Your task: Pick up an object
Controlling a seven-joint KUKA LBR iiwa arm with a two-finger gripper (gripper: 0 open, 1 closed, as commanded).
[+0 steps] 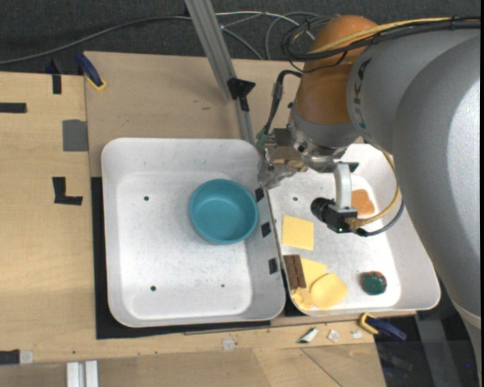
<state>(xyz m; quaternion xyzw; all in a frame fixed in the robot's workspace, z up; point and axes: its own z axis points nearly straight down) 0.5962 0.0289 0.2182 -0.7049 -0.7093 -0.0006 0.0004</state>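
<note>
Arm [403,135] enters from the right, its grey bulk covering the right bin's [411,293] upper right corner; orange band sits above the wrist, which points down toward the divide between the two bins. Gripper [276,166] hangs at the top of that divide, over the inner rim of the left bin [129,297]. Whether it is spread or closed cannot be made out, and nothing can be seen in its grasp (the tips blur against the white rim).

Left bin: blue bowl [223,210], upright, near the bin's right side, just below and left of the gripper, apart from it.

Right bin: yellow square [298,232] near the middle; brown bar [295,271] below it, beside a yellow lump [323,289] at the front edge; small dark green object [374,282] to the right; orange object [363,202] partly hidden behind a black fitting [332,214] on the arm's cabling.
</note>
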